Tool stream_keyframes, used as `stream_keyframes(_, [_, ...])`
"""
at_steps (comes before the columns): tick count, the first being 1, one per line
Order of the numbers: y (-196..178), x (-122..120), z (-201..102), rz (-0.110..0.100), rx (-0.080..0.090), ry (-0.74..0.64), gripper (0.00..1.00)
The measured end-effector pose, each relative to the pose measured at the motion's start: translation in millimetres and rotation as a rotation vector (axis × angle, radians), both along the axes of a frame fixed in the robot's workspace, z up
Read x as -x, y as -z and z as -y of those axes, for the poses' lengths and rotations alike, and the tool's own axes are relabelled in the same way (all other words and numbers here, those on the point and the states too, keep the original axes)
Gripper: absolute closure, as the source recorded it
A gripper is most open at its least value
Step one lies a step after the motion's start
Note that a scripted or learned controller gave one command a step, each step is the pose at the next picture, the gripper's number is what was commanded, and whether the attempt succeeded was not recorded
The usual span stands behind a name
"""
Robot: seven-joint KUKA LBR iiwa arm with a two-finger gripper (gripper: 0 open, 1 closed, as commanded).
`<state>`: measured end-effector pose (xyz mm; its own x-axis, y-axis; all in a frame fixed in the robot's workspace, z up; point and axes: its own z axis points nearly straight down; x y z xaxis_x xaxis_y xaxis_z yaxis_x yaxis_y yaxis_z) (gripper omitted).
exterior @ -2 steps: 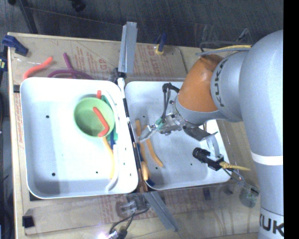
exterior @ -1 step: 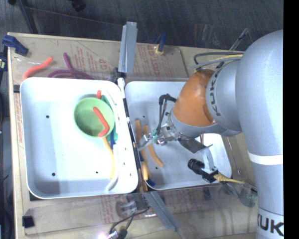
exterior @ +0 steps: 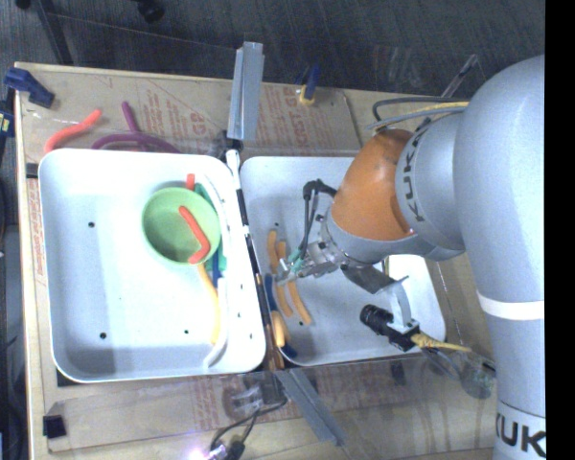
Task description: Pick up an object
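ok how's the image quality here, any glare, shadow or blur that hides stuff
Camera view: even, bright light, the left bin nearly washed out white; a soft shadow runs along its near wall; the green bowl is sharp; the arm looms large and slightly soft, covering much of the right bin; a small glare spot sits at the bench's near edge.

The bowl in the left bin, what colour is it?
Light green. The bowl shows in the camera view, with an orange curved piece lying across it.
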<state>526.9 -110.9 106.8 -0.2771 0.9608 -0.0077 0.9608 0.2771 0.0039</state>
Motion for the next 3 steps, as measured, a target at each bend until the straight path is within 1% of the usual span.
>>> stream_keyframes(1, [-85, -39, -53, -0.007, -0.004, -0.478, 1.0])
stream_keyframes(2, [-84, -89, -90, -0.007, -0.006, -0.189, 1.0])
stream_keyframes(3, [-149, -80, -60, -0.007, -0.007, 0.265, 1.0])
